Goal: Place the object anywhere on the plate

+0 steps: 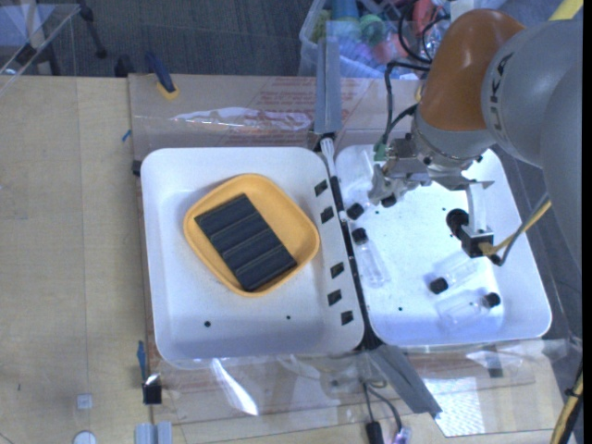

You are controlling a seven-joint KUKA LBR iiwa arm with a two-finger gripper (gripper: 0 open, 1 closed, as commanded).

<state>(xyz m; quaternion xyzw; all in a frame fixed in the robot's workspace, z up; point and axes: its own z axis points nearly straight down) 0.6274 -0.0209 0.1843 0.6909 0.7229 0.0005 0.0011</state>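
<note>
Camera view: pincer (382, 191) low over right bin (527, 289), finger spread impossible to tell.

Robotics lab: wooden bench (55, 248) w/ taped white bins (166, 331), cables, cluttered storage tub (388, 7)

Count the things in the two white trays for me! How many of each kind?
White bins: 2
Yellow plates: 1
Dark ridged blocks lying on the plate: 1
Clear little bottles with black caps: at least 3
Total: at least 7
</note>
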